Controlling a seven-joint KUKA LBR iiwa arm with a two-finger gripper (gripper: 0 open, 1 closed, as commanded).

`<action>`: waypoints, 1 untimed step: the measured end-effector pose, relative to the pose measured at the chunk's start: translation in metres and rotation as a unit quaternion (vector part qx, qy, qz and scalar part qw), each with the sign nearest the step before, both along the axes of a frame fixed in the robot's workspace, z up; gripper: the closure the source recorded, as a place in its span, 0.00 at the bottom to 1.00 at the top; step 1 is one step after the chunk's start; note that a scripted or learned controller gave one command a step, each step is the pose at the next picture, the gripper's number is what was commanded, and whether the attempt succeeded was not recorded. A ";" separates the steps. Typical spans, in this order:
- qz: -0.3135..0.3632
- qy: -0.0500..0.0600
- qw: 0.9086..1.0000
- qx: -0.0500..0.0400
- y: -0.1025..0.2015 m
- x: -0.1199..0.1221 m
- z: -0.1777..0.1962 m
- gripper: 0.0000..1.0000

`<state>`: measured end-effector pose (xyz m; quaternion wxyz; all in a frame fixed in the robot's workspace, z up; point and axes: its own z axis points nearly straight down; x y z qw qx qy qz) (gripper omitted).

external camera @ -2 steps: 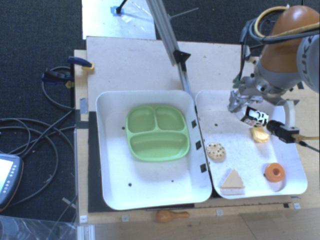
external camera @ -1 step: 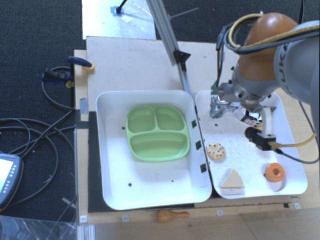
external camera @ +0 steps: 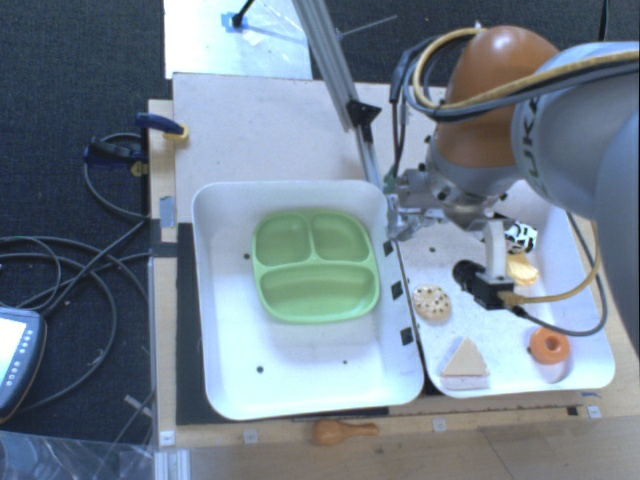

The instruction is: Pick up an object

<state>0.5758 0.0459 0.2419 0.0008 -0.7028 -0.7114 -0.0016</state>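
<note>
Hovering gripper (external camera: 398, 224) beside green plate (external camera: 314, 265)

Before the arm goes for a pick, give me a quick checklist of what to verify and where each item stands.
1. Targets in the right bin: ok. The cookie, triangular wedge and orange ring lie apart.
2. Gripper over a target: not ok. It is at the wall between the bins.
3. Gripper free of load: cannot tell.
4. Green divided plate flat in the left bin: ok.

cookie (external camera: 433, 304), tan wedge (external camera: 466, 359), orange ring (external camera: 549, 347) in right bin (external camera: 515, 376)
</note>
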 end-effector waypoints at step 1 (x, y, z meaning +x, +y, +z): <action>-0.001 0.001 1.000 -0.001 0.050 -0.025 -0.011 1.00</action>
